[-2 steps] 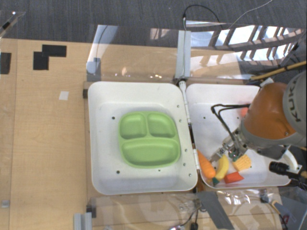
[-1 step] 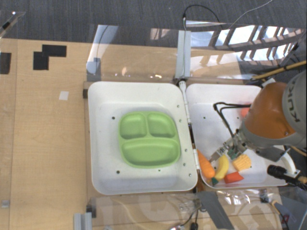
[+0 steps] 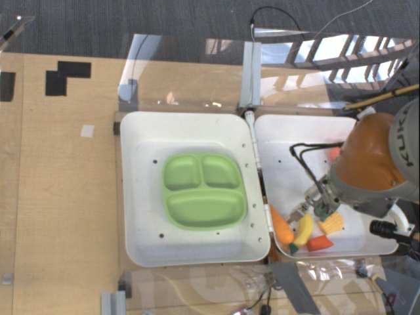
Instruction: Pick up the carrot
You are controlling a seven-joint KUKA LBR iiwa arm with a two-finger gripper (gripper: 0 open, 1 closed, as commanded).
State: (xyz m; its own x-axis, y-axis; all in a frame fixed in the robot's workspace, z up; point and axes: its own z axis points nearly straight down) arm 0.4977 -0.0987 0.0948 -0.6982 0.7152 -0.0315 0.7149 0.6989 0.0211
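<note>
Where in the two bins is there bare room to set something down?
Left bin: a bare white margin all round the green divided plate, widest along its far wall. Right bin: the far left part is bare. Its near edge is crowded: carrot, banana, corn and the tool.

Arm (image 3: 377,159) cut by right edge, hides right bin (image 3: 289,136) far side.

Pretty clearly a robotics lab: big grey and orange robot arm (image 3: 377,159) over a plywood desk (image 3: 59,195), two white bins (image 3: 141,143) fenced with clear plastic panels (image 3: 190,77), black marker shapes (image 3: 65,76) stuck on, loose cables (image 3: 315,28), grey carpet (image 3: 131,5).
</note>
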